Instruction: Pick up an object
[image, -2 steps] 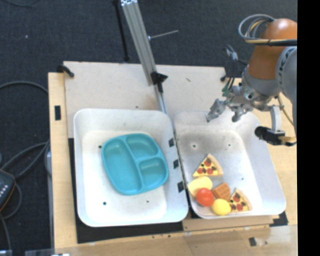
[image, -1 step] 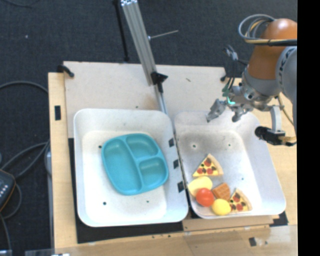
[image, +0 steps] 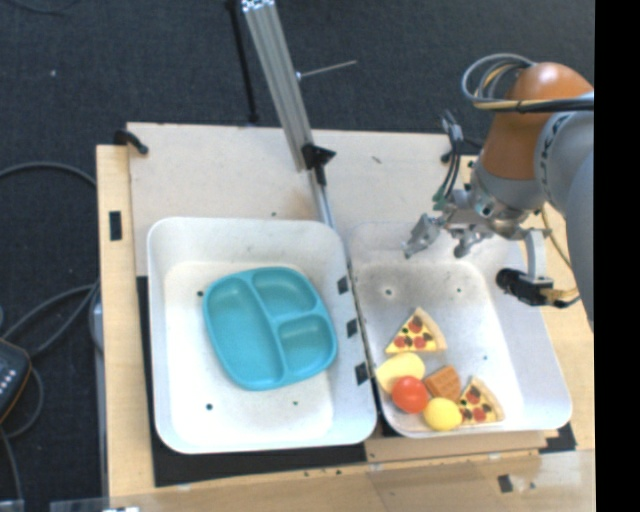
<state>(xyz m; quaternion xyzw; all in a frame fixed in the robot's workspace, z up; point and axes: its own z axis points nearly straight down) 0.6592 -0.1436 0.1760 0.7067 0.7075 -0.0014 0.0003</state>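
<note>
grey hand above right bin

A blue divided plate lies in the left bin.

Grey rounded metal arm with a glossy orange band above the wrist. Looped grey cables over the top, thin dark wires alongside. Small grey metal two-finger claw, black fitting beside it.

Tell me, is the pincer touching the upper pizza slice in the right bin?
Apart. The camera view shows the pincer open above the bin's far end, with bare white floor between it and the upper pizza slice.
</note>
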